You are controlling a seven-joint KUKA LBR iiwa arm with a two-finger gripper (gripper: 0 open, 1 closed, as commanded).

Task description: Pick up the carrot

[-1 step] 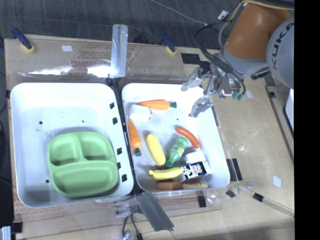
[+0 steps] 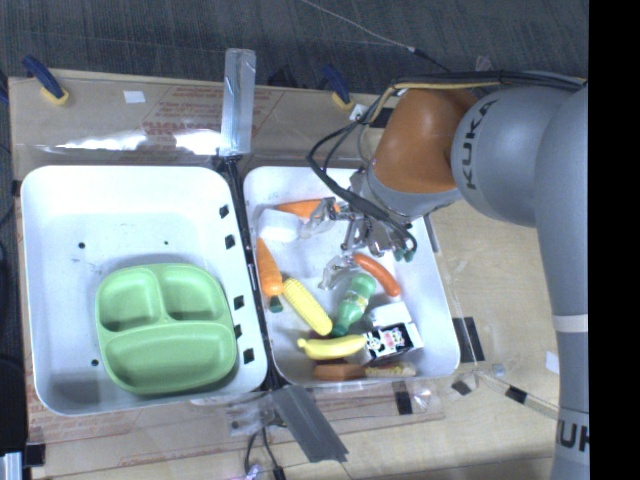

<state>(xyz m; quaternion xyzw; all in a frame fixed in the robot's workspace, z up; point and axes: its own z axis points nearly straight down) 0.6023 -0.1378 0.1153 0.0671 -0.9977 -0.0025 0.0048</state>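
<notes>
The carrot [image 2: 268, 268], orange and tapered, lies lengthwise against the left wall of the right bin [image 2: 440, 313]. My gripper [image 2: 338, 240] hangs low over the middle of that bin, to the right of the carrot and apart from it. A second orange piece [image 2: 298, 208] lies near the bin's back wall, just left of the gripper. The wrist and cables hide what is directly under the gripper.
The right bin also holds a yellow corn cob [image 2: 307, 306], a banana [image 2: 333, 346], a green bottle [image 2: 352, 301], an orange-red sausage shape [image 2: 380, 274] and a black-and-white box [image 2: 390, 339]. A green divided plate [image 2: 165, 328] sits in the left bin [image 2: 60, 218].
</notes>
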